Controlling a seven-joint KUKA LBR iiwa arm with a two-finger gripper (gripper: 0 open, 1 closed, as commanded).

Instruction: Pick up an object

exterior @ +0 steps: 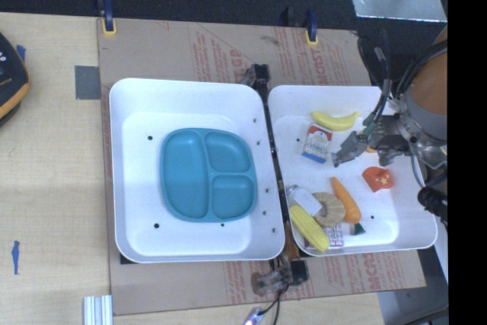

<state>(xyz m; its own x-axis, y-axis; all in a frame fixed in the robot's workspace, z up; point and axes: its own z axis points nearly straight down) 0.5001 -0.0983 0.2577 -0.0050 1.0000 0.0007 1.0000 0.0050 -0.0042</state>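
Gripper: open, holding nothing, above right bin; approach step. You next descend onto tomato.

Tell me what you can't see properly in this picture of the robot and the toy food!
- Arm: cut off by the camera view's right side, so most of it is missing.
- Gripper: too small and dark to tell whether its fingers are apart or together.
- Small carton: its label is too tiny and blurry to read.
- Packet beside the corn: partly hidden under the tan piece.
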